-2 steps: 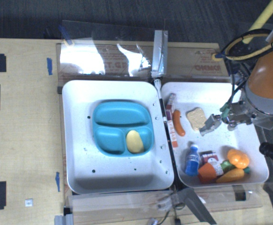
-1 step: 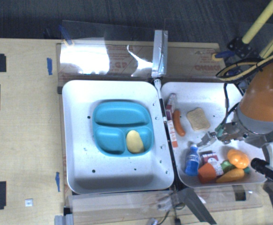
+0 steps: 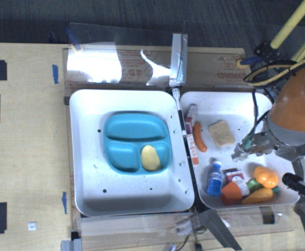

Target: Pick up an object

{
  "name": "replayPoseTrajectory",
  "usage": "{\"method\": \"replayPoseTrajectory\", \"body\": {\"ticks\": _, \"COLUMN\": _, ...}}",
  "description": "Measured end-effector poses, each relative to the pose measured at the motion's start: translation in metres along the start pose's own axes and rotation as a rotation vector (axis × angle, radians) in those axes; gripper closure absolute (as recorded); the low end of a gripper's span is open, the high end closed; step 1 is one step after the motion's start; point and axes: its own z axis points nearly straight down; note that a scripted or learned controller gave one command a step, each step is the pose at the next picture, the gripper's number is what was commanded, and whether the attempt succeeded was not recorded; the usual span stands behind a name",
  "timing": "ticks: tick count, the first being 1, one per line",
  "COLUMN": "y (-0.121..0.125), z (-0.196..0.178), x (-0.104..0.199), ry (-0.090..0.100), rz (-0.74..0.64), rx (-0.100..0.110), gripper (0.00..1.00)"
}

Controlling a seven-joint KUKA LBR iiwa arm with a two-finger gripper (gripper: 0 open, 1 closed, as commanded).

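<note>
Objects to pick: a heap of small things lies in the right bin.
Landmark: the right bin, the white tub on the tabletop.
Bread slice: flat on the floor of the right bin, near its middle.
Sausage: orange-red, near the left wall of the right bin, just left of the bread.
Blue bottle: low in the right bin, left of the pile.
Pile: red block, orange fruit and carrot sit close together at the bottom of the right bin.
Hand: hangs over the right side of the right bin, above the pile; I cannot tell its state, and nothing shows in it.
Left bin: touches the right bin's left wall and holds a blue tray with a yellow egg shape in one pocket.
</note>
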Motion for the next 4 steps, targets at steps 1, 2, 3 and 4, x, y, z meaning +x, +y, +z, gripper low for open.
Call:
{"method": "replayPoseTrajectory", "body": {"ticks": 1, "y": 0.000, "z": 0.000, "x": 0.000, "ry": 0.000, "rz": 0.000, "rx": 0.001, "gripper": 0.00}}
{"method": "replayPoseTrajectory", "body": {"ticks": 2, "y": -0.016, "z": 0.074, "x": 0.013, "ry": -0.002, "rz": -0.041, "rx": -0.007, "gripper": 0.00}}
{"method": "replayPoseTrajectory", "body": {"ticks": 3, "y": -0.014, "z": 0.063, "x": 0.013, "ry": -0.004, "rz": -0.039, "rx": -0.012, "gripper": 1.00}}
{"method": "replayPoseTrajectory", "body": {"ticks": 4, "y": 0.043, "z": -0.025, "x": 0.026, "ry": -0.001, "rz": -0.150, "rx": -0.005, "gripper": 1.00}}
